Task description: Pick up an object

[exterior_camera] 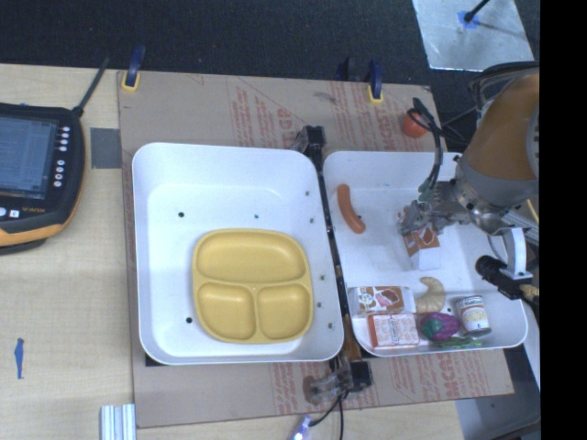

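Observation:
The right bin holds a brown sausage, a small red-brown packet with a white piece just below it, a tan croissant-shaped toy, a small can, a purple and green item, a red and white box and a flat brown packet. My gripper is low over the middle of this bin. It sits directly above and against the red-brown packet. Whether it grips the packet is hidden.
The left bin holds a yellow divided plate. A teach pendant lies on the bench at far left. An orange ball sits outside the right bin's far edge. The arm's grey and orange body overhangs the right bin's right side.

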Robot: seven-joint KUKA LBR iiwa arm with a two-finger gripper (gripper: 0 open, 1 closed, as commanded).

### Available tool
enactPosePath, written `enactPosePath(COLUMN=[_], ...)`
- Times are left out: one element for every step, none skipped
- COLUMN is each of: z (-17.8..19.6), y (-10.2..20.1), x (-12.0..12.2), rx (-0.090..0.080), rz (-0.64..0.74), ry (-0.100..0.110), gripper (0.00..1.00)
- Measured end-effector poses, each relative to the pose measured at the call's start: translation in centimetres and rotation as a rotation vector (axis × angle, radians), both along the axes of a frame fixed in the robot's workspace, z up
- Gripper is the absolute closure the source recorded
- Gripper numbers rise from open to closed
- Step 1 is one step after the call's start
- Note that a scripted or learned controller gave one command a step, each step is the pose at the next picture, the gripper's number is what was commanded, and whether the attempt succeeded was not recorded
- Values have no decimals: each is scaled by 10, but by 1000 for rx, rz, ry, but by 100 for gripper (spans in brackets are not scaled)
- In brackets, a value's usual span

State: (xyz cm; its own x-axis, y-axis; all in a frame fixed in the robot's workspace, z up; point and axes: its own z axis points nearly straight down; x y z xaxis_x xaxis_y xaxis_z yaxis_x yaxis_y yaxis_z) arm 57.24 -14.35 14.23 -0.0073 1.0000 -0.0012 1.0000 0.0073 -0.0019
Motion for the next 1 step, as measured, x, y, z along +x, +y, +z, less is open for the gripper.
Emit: enactPosePath(z=[50], y=[89], x=[7], rx=[1], rz=[-1], ry=[2], gripper=[100])
